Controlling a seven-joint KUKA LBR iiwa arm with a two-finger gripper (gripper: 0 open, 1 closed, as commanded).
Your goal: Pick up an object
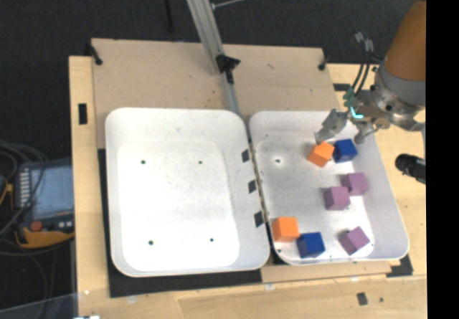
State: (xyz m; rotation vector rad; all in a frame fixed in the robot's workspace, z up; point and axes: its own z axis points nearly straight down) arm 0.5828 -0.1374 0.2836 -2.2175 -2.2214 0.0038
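Note:
The right bin (287, 131) holds several small blocks. An orange block (321, 154) and a blue block (345, 150) lie side by side in its upper part. My gripper (347, 131) hangs just above and behind these two, open, its fingers (331, 124) spread wide with nothing between them. Two purple blocks (355, 183) (336, 198) lie a little nearer the front. Along the front rim sit a second orange block (286, 228), a second blue block (310, 244) and a third purple block (353, 240).
The left bin (179, 188) adjoins the right one along a hinged seam (254, 185). A slanted metal pole (204, 13) rises behind the bins. A pendant with cables (43, 199) lies off the bench at the left.

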